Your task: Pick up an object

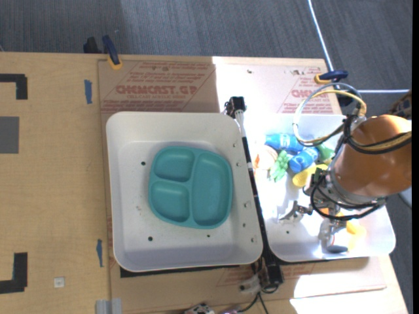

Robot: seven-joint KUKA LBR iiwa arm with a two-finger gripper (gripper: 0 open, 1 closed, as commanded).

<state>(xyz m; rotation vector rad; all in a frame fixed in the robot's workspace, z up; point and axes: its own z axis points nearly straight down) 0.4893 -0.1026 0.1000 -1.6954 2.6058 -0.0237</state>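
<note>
Nearest us, low in the right bin (376, 250), our gripper (332, 235) hangs under the orange band (376, 157); glare washes it out, so we cannot tell how the hand stands. A yellow piece (354, 228) lies just beside it. Farther back sits the toy pile (292, 156), blue, green and yellow, perhaps our target. We risk closing on bare floor, or nudging the piece aside. The left bin (124, 195) holds a teal tray (191, 186).
</note>
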